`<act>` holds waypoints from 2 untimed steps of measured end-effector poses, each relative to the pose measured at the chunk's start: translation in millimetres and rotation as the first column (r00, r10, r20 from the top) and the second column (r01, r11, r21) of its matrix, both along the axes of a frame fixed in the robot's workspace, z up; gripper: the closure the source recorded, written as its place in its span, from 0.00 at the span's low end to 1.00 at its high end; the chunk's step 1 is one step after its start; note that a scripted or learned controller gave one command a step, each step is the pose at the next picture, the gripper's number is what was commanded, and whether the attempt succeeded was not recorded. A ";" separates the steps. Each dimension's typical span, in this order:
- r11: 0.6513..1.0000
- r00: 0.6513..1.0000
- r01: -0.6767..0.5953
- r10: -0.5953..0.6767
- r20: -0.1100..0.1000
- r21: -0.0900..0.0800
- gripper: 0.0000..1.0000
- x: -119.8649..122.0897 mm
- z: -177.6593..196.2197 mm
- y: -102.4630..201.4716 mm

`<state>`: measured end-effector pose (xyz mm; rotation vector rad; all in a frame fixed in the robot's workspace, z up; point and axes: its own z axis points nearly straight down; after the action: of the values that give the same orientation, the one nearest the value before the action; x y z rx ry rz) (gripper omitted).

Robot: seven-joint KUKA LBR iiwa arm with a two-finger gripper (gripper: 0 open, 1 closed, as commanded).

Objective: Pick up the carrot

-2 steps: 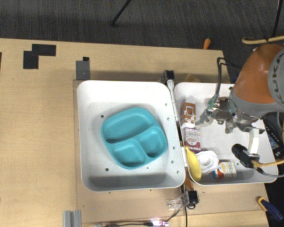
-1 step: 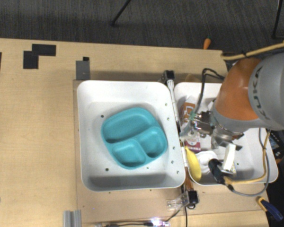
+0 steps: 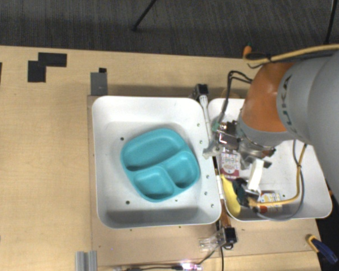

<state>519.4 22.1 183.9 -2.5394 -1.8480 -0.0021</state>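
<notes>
Claw: we see the claw (image 3: 244,180) low in the right bin, at the lower right of the frame, pointing down among the things there; we cannot tell its state.
Carrot: we cannot make out a carrot with any certainty; an orange bit near the claw's tip, at the bin's lower edge, is too small and too hidden for us to name.
Yellow item: a yellow item (image 3: 231,195) lies just left of the claw, against the bin's left wall.
Arm: the grey arm (image 3: 316,100) with its orange band (image 3: 264,97) comes in from the right edge and covers much of the right bin.
Right bin: the right bin (image 3: 319,208) shows its white floor below the arm.
Left bin: the left bin (image 3: 107,151) sits beside it at centre frame and holds a teal divided tray (image 3: 158,164), tilted.
Bench: we see the tan bench (image 3: 39,168) under both bins.
</notes>
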 end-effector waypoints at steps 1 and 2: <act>1.000 1.000 0.002 -0.002 0.000 -0.001 0.00 -0.1 0.1 -1.1; 1.000 1.000 -0.016 0.017 0.003 -0.004 0.00 68.3 1.2 -47.5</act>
<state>587.6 -25.3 185.2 -2.5282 -1.8719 -0.0023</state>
